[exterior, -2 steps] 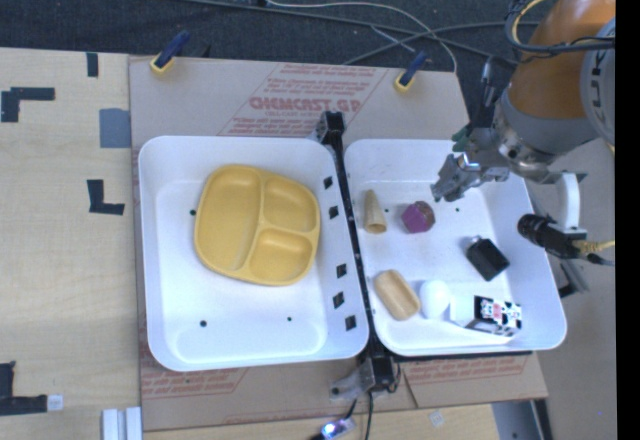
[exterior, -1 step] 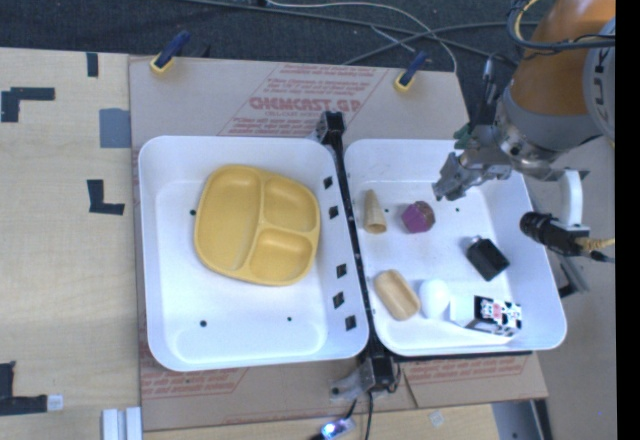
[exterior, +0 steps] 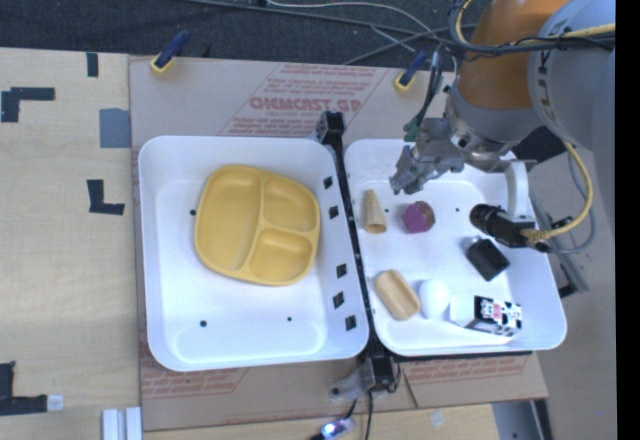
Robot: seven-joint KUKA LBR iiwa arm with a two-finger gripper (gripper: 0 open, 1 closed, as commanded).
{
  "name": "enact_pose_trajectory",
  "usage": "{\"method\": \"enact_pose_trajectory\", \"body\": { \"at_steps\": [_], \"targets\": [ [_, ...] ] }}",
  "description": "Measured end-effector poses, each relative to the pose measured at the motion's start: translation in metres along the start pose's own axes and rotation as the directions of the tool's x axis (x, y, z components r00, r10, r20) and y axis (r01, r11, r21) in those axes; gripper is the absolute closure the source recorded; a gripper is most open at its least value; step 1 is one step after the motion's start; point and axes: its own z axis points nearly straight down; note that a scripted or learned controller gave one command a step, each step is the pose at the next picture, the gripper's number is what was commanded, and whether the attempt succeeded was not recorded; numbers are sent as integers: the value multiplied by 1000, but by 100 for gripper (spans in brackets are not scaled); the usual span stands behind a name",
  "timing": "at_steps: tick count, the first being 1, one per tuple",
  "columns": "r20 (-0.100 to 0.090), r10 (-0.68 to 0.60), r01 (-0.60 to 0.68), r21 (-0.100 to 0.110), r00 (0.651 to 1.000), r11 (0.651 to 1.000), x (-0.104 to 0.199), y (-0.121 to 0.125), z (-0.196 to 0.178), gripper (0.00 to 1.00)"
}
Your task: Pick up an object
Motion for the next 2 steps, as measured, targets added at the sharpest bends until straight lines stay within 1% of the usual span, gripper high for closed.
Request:
{"method": "enact_pose_trajectory", "body": {
  "at_steps": [1,2],
  "targets": [
    [-1,-1,1,1,1000,1000,61,-1,10,100],
    [-1,-1,1,-1,1000,1000,115,13,6,100]
  ]
}}
